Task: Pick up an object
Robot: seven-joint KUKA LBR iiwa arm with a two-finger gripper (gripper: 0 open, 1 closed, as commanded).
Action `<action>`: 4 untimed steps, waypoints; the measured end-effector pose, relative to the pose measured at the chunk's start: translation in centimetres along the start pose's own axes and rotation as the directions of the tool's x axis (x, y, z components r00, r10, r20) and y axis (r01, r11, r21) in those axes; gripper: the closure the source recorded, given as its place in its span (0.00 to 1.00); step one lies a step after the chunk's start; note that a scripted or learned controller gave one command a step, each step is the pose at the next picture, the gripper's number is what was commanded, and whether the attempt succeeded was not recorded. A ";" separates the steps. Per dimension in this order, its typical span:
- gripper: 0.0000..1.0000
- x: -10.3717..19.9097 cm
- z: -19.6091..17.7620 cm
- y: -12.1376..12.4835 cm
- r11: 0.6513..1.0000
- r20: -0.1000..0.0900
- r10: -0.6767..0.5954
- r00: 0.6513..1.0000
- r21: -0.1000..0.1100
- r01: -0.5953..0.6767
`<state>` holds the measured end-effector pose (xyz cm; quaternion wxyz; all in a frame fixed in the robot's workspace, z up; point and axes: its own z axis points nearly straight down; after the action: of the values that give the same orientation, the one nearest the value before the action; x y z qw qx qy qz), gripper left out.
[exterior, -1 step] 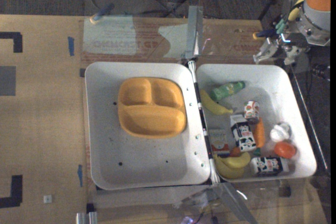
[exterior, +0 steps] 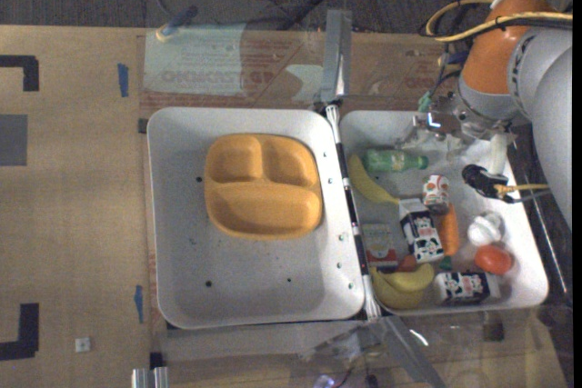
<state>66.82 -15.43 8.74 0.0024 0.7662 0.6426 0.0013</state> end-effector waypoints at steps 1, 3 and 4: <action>0.00 0.1 0.1 -0.1 1.000 0.000 0.015 1.000 0.004 -0.015; 0.00 0.7 0.0 -15.1 0.971 -0.003 -0.238 0.971 0.000 0.238; 0.00 -5.7 0.0 -18.0 0.923 0.000 -0.384 0.923 -0.001 0.384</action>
<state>48.09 -17.88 8.64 0.0028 0.6254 0.7803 0.0010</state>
